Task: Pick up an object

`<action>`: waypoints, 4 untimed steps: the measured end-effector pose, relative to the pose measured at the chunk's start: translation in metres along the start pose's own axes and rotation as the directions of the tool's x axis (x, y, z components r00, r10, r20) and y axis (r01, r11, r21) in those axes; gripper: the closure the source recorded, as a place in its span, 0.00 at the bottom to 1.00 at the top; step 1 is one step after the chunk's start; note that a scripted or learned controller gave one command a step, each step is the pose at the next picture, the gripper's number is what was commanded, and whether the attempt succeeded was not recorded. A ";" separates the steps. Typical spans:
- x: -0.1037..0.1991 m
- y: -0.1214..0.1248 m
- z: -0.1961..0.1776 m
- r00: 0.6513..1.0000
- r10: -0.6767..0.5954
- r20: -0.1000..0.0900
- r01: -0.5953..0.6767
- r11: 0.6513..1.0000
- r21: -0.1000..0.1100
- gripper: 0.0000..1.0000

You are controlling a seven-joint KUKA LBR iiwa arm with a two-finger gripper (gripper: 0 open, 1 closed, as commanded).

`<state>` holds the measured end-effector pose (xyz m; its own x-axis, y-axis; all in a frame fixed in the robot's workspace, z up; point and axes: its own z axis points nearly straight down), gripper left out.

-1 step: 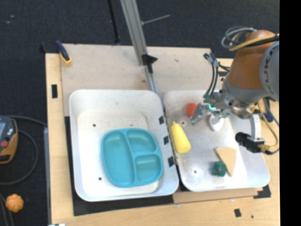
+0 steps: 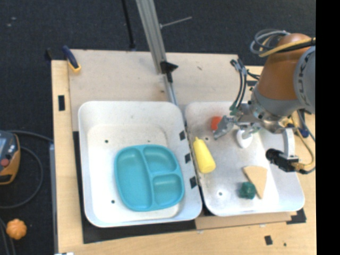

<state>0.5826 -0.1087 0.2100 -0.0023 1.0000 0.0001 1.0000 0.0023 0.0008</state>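
Dark speckled carpet floor surrounds a pale wooden bench top. Slanted grey aluminium extrusion post rises from the bench's far side, checker tag on top. Blue-and-yellow clamp grips the far-left bench corner. Black cable loops on the floor at left, near a small orange ball. Lighting even, soft shadows.

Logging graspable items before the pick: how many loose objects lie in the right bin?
4: yellow piece by the left wall, orange piece beside the gripper, tan wedge and green piece front right. The arm may hide more.
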 end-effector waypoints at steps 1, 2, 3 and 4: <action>0.003 -0.008 0.059 1.000 0.002 0.001 -0.002 1.000 0.004 0.00; -0.004 -0.001 0.085 1.000 0.005 0.011 -0.004 1.000 -0.025 0.00; -0.004 -0.004 0.081 1.000 0.010 0.008 -0.010 1.000 -0.014 1.00; -0.002 -0.002 0.017 1.000 0.000 0.002 0.000 1.000 -0.008 1.00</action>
<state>0.5809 -0.1108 0.1935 -0.0024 1.0000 -0.0015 1.0000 0.0024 0.0083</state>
